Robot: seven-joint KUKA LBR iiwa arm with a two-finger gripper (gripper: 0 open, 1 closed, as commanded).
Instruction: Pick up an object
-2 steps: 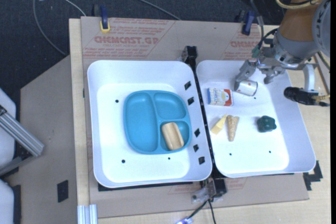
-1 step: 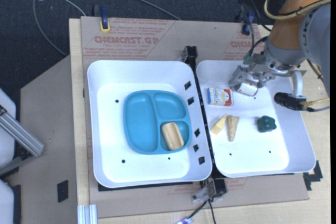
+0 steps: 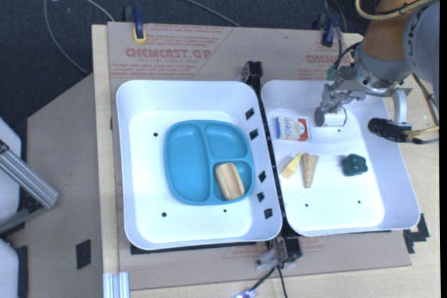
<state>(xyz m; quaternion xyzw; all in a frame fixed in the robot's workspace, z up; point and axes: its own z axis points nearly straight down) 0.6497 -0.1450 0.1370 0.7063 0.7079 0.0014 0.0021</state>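
I see the brown board bench (image 3: 195, 45) with red print, two clamps on its far edge, and dark carpet with loose cables beyond it. Nearest me, at about 6 o'clock in the left white plastic bin (image 3: 140, 108), sits a blue divided plastic plate (image 3: 195, 157); a tan bread-like roll (image 3: 229, 180) lies in its lower right compartment, long axis running roughly 12 to 6. In the right white bin (image 3: 391, 199), a small yellow wedge (image 3: 290, 165) and a pale cone-shaped piece (image 3: 309, 169) lie just beside each other, the cone's narrow end pointing toward 6 o'clock. A dark green lumpy object (image 3: 354, 164) rests at 3 o'clock from them. Farther back is a small white carton with red and blue print (image 3: 291, 128), long axis lying 9 to 3. The grey gripper (image 3: 328, 115) hangs just beside the carton at its 2 o'clock; I cannot tell how its fingers stand
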